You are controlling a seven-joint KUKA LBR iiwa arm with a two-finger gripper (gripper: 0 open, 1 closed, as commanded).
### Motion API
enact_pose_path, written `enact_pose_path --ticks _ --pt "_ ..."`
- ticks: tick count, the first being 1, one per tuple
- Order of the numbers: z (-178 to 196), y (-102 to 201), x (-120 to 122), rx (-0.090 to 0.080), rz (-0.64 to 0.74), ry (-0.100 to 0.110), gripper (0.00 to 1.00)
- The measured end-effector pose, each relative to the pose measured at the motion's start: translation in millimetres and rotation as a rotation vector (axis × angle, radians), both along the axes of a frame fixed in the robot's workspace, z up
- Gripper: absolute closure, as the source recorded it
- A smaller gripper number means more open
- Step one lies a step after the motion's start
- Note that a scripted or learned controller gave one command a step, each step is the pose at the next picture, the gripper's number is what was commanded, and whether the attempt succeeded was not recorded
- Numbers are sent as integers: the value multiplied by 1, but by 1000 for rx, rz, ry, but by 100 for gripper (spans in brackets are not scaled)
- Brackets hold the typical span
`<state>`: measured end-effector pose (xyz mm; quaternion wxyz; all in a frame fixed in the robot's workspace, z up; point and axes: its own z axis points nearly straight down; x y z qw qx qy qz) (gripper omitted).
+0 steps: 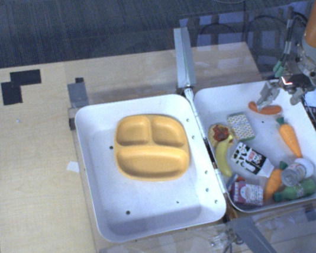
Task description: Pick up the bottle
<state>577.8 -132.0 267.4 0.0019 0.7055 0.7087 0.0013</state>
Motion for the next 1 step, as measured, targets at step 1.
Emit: enact_pose_path --ticks 1 --pt "-22 -48 -14 1 -212 -1 0"
